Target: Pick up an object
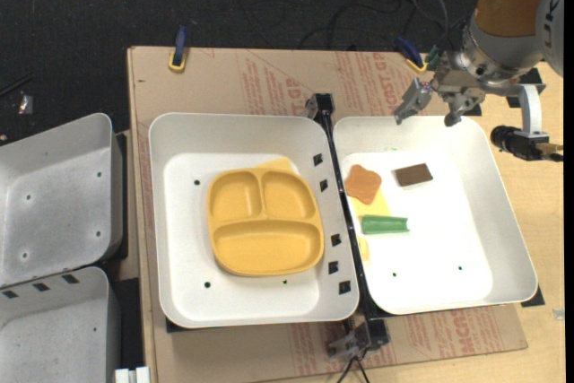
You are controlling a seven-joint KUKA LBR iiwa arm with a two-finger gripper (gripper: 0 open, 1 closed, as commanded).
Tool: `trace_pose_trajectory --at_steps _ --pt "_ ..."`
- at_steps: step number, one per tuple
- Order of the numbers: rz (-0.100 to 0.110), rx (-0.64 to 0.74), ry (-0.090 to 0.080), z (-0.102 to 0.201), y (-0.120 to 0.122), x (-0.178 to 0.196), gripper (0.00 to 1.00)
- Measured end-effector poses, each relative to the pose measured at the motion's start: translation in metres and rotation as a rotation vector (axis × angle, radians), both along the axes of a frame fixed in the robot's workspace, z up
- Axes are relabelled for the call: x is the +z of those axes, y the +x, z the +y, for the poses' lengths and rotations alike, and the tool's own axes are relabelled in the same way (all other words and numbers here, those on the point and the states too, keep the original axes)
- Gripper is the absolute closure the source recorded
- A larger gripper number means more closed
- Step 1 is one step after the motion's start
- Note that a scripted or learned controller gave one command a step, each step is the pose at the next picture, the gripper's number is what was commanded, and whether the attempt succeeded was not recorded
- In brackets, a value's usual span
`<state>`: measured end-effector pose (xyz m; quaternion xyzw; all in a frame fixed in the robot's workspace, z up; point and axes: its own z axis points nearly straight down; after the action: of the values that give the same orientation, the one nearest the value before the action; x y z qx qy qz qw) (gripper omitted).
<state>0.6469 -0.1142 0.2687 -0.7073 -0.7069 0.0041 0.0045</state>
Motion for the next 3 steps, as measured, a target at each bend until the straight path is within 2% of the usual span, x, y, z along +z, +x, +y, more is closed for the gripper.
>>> trace_pose_trajectory --at_steps 1,3 --pt "-0.012 0.002 -0.001 0.000 0.002 0.008 0.00" --pt "-0.007 0.000 0.000 0.012 -0.006 -0.117 0.00"
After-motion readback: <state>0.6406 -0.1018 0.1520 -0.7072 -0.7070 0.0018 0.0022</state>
